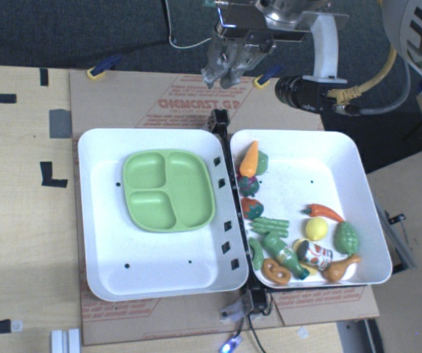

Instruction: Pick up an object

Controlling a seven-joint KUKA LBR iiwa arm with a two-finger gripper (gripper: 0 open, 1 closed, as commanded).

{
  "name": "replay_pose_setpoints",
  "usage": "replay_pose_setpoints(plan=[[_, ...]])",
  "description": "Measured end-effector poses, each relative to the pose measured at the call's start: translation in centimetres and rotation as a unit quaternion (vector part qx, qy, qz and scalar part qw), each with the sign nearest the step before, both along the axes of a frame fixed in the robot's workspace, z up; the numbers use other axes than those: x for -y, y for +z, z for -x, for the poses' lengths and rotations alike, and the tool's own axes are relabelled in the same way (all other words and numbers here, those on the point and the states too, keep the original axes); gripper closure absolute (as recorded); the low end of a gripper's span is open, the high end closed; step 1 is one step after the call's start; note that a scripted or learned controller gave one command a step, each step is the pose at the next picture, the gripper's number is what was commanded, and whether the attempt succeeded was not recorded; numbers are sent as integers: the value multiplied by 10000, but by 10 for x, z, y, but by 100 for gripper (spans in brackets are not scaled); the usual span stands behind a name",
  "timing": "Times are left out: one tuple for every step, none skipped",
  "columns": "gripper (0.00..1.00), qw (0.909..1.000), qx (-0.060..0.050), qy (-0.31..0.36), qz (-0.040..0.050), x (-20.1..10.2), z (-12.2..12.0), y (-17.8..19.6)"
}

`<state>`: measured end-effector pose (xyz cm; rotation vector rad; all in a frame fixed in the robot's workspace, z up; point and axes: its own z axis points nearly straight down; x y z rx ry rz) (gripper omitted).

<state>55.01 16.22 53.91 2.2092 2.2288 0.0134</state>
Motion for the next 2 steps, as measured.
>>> replay_pose_setpoints(plan=[[100,10000,-47,-15,17,-52,-12,-5],[100,10000,-78,-24,31,-72,4,-59]])
